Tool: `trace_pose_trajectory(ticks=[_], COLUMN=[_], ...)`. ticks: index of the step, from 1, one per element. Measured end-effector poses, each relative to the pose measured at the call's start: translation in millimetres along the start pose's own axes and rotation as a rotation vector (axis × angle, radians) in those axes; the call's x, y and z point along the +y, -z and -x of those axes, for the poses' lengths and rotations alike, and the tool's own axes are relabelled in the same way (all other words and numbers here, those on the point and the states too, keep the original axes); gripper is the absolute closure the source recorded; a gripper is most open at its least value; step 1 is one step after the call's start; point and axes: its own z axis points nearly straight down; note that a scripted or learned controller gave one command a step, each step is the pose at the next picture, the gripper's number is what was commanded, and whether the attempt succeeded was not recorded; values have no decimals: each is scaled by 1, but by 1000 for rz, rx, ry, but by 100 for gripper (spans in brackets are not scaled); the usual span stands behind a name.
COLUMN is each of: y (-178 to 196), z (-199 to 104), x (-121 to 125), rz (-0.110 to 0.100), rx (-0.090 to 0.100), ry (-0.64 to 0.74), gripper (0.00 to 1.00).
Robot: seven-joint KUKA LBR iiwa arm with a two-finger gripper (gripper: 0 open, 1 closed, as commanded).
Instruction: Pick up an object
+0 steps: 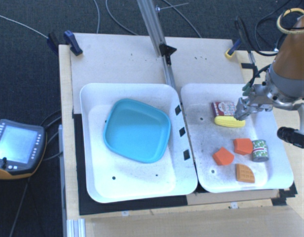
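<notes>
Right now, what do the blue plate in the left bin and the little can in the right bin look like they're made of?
The blue plate looks like moulded plastic: one even colour, rounded corners and a soft sheen rather than a glassy glaze. The little can appears to be metal or toy plastic with a green printed label around it; it is too small to tell which.

One fixed camera looks down from above at a slant, far enough back to take in the whole table, both white bins, and dark floor along the top and left of the frame. The arm enters from the right edge, upper part of the frame.
</notes>
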Motion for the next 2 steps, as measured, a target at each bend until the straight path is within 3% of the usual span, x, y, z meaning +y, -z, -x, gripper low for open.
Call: trace_pose_trajectory(ticks=[2], y=[0], z=[-91], x=[21], rz=[-4], rx=[2], ry=[4], gripper=[100])
